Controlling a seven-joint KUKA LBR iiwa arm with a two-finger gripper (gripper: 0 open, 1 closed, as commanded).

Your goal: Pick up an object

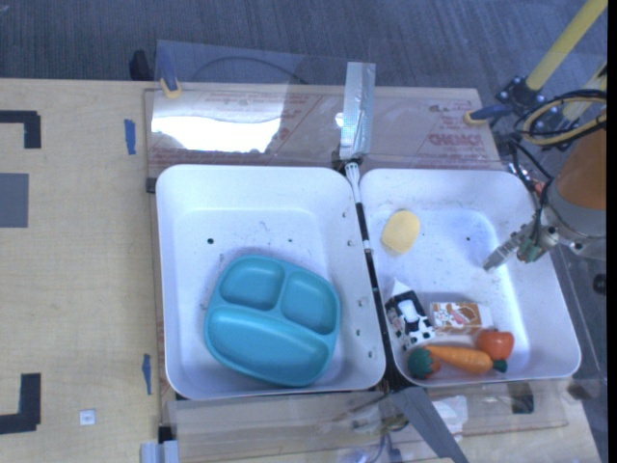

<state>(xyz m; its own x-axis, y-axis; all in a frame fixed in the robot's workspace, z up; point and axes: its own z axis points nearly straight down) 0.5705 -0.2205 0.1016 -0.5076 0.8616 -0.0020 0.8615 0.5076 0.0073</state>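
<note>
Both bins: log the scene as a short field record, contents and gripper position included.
left bin: blue tray, three compartments
right bin: yellow lemon, cow toy, snack box, carrot, tomato
cluster: cow toy, snack box, carrot and tomato crowd the near edge; lemon lies apart, near the divider
gripper: over the right bin's right side, nothing seen in it

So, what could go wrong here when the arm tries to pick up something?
1. The carrot, tomato, snack packet and cow toy lie crowded together; the gripper may catch two or slip.
2. The round yellow piece may roll away.
</note>
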